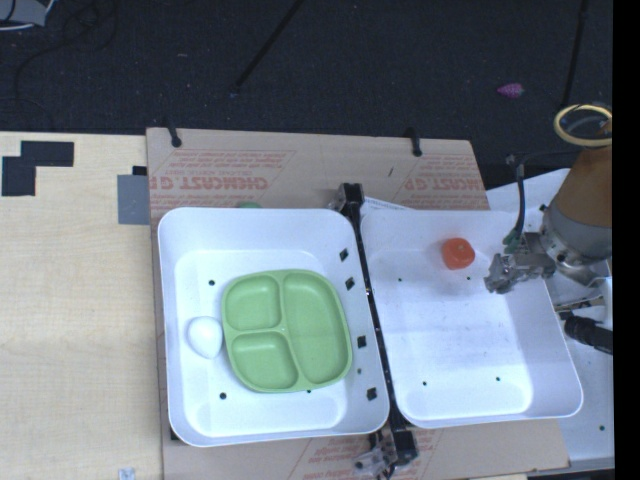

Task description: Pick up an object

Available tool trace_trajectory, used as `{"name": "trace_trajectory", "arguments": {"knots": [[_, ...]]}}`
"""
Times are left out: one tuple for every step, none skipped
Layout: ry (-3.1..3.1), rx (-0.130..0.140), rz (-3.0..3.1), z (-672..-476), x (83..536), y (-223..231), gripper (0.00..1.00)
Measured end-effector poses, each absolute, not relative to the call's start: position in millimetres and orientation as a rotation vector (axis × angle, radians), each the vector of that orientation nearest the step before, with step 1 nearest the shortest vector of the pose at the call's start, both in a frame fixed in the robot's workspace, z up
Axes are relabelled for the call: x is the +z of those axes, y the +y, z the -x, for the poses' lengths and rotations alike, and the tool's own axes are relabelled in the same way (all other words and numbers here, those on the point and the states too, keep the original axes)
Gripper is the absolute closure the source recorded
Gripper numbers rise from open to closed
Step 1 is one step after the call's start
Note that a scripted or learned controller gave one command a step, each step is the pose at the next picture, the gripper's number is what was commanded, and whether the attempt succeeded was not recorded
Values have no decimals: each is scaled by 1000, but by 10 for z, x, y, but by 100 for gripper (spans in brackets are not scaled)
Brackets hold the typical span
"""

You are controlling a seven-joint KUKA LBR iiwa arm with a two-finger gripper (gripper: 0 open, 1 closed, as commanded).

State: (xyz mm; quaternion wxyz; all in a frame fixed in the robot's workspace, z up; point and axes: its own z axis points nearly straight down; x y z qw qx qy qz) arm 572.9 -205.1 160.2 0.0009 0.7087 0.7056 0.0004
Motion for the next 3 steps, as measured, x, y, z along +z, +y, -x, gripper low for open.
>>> {"name": "trace_trajectory", "arguments": {"knots": [[2220, 2, -2218, -5738, 2136, -2060, 100], [2228, 3, -2217, -5794, 2256, -1528, 100], [2231, 0, -2219, -5806, 2254, -894, 100]]}}
